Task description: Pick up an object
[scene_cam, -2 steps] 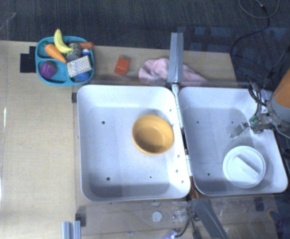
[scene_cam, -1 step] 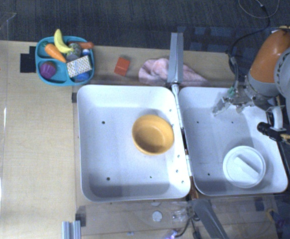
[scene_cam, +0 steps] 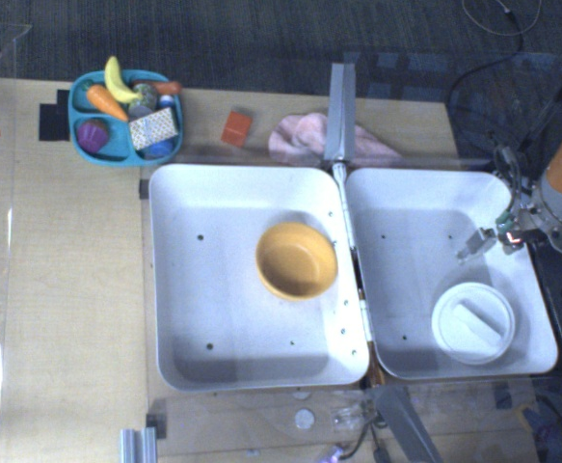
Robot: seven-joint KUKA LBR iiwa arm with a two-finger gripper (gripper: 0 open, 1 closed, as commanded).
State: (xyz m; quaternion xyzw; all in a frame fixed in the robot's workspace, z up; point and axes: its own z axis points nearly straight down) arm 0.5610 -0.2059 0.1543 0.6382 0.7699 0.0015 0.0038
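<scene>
The arm's two-finger gripper hangs over the right shallow white bin, near its right wall; how wide it stands cannot be told. A round white plastic lid lies just below it in that bin. No readable writing shows.

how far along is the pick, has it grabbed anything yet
Nothing looks picked yet. The yellow bowl sits in the left bin and the white round container lies in the right bin, both resting on the bin floors. The gripper is at the right bin's far right side, above and apart from the white container, with nothing seen between its fingers. Reaching, grasping and lifting an object all remain.
</scene>
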